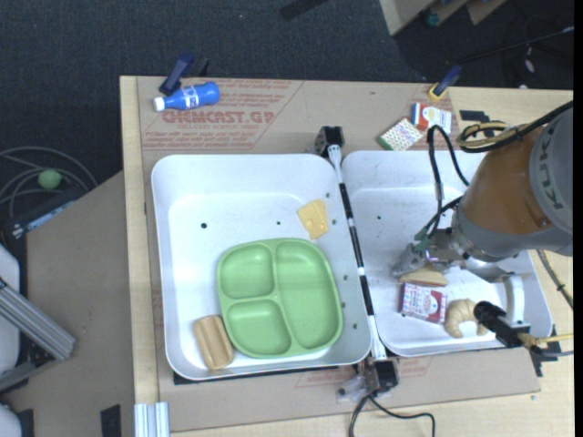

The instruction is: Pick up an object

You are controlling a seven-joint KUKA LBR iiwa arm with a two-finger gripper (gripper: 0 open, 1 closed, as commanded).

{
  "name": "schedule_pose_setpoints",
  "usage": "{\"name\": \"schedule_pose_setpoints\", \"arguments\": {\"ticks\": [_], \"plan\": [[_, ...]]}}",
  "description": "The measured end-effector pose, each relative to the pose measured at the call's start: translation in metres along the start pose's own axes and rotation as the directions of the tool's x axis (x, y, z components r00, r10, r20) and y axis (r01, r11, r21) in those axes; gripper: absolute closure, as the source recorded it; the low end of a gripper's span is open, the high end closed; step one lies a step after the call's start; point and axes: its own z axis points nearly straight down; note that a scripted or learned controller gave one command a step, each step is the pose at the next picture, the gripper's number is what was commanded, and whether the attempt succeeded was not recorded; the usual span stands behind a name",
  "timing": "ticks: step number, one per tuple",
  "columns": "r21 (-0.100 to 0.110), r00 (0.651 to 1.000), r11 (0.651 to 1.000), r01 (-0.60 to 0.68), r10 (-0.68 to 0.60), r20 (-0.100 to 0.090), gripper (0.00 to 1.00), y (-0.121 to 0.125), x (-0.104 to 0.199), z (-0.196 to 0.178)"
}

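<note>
The gripper [417, 260] is hovering low in the right bin [383, 180], its jaws spreading open and gripping nothing. Just below them the red-and-white carton [422, 301] is lying, a croissant [463, 317] beside it. The pick is not yet done.

Bench inventory, by count: two white bins, the left bin [173, 244] and the right bin [383, 189]. Left bin contents: one green divided tray [276, 296], one yellow cheese-like wedge [314, 218], one tan bread-like block [212, 340]. Right bin contents: one red-and-white carton [423, 301], one croissant [462, 316]. On the bench behind the bins: one blue-and-white bottle [187, 96]
</note>
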Motion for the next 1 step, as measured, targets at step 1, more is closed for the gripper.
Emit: {"name": "schedule_pose_setpoints", "arguments": {"ticks": [1], "plan": [[-0.001,1.000,1.000,0.003,-0.003,-0.001,1.00,0.0356,0.0551,-0.0913]]}}
